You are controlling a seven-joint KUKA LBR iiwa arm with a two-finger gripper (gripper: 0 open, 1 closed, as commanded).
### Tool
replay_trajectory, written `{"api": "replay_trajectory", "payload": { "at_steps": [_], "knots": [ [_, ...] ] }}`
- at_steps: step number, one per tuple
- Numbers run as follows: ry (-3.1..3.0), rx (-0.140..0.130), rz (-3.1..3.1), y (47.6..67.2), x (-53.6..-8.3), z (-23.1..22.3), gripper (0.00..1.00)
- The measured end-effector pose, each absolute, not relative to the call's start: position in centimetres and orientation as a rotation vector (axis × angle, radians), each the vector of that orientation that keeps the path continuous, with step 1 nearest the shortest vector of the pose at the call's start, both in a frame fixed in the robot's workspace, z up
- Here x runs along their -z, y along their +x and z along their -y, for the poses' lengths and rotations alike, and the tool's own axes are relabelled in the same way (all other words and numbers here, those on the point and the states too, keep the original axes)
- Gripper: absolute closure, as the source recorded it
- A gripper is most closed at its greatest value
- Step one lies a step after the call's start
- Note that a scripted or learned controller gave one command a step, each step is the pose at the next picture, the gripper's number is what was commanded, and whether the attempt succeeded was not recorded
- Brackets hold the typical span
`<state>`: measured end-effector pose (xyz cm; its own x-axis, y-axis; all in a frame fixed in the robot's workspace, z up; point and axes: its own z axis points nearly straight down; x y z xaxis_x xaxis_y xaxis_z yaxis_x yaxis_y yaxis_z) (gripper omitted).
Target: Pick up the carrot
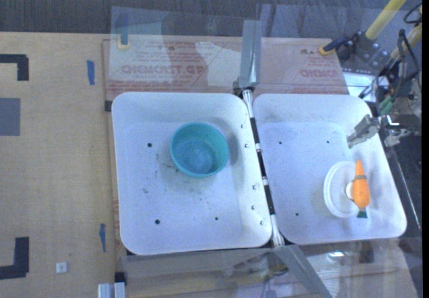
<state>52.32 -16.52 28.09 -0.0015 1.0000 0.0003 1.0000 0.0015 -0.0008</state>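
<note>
Two shallow white bins sit side by side on the wooden bench (53,156), and I take the right bin (295,216) as my landmark. Its neighbour, the left bin (134,223), touches it along the centre seam and holds a teal bowl (198,149), upright, well apart from the landmark.

Inside the right bin, near its far-right wall, I see a white dish (335,193). The carrot (360,189) lies across that dish's right edge, orange body pointing up the frame and green end toward the bin's near rim.

At the right bin's upper-right corner I see the gripper (362,130), above the carrot and apart from it. Its fingers appear spread, though the view is dim there, and nothing sits between them. Blue tape marks (90,72) lie on the bench beyond the left bin.
</note>
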Motion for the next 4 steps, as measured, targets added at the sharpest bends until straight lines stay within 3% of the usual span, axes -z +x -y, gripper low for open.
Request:
{"api": "replay_trajectory", "payload": {
  "at_steps": [1, 2, 3, 4],
  "knots": [
    [-2.181, 0.0, 2.262, 47.9, -19.1, 20.0, 0.0],
    [-2.214, 0.014, 2.227, 53.2, -9.5, 21.5, 0.0],
    [-2.385, 0.006, 2.034, 59.2, -10.8, 21.6, 0.0],
    [-2.611, 0.0, 1.751, 64.6, -22.7, 15.4, 0.0]
  ]
}}
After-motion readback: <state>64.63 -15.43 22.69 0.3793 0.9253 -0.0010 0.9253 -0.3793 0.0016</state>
